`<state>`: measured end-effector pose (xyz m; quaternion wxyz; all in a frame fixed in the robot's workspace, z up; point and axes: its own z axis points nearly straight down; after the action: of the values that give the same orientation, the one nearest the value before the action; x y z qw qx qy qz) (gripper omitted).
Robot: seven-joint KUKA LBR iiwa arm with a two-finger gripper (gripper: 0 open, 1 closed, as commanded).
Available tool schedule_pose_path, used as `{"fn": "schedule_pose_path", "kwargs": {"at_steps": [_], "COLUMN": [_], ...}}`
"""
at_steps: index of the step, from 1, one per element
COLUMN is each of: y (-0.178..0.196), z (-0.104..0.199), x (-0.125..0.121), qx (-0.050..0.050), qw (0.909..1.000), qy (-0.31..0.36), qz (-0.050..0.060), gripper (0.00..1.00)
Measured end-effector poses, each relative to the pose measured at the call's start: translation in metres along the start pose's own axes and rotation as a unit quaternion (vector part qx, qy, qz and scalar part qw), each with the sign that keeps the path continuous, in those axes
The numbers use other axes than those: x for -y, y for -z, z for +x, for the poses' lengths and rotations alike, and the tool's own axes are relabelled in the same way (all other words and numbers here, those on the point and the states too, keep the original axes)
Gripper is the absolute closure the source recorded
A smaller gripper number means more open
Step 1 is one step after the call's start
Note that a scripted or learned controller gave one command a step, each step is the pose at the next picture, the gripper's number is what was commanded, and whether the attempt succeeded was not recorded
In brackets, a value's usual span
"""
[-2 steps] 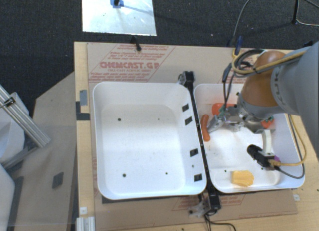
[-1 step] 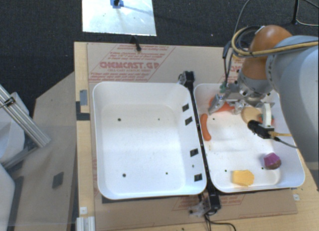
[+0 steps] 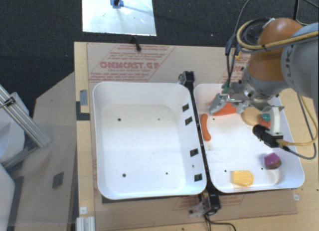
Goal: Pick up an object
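The two-finger gripper hangs low in the right white bin, its metal fingers straddling one end of a short orange carrot-like piece, likely the chosen object; whether they pinch it cannot be told. Nearby lie a thin orange stick, a yellow ridged block and a purple lump. The bins rest on a cardboard-covered bench.

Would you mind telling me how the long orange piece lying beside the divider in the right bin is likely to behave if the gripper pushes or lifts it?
The orange piece looks slim and rounded, so a sideways push would probably roll it. Its smooth surface may slip between fingers. It lies close to the bin wall, likely leaving little room on that side.
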<state>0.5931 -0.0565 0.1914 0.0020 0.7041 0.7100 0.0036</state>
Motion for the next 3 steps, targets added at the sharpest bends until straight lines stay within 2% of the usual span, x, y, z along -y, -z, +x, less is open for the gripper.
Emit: {"fn": "schedule_pose_path", "kwargs": {"at_steps": [1, 2, 3], "y": [-0.108, -0.112, 0.0], "z": [-0.035, -0.061, -0.002], "x": [0.008, -0.067, 0.022], "qx": [0.001, -0.004, 0.0], "qw": [1.0, 0.9996, 1.0], "qy": [-0.005, -0.006, 0.0], "qz": [0.008, 0.027, 0.001], "gripper": [0.0, 0.0, 0.0]}}
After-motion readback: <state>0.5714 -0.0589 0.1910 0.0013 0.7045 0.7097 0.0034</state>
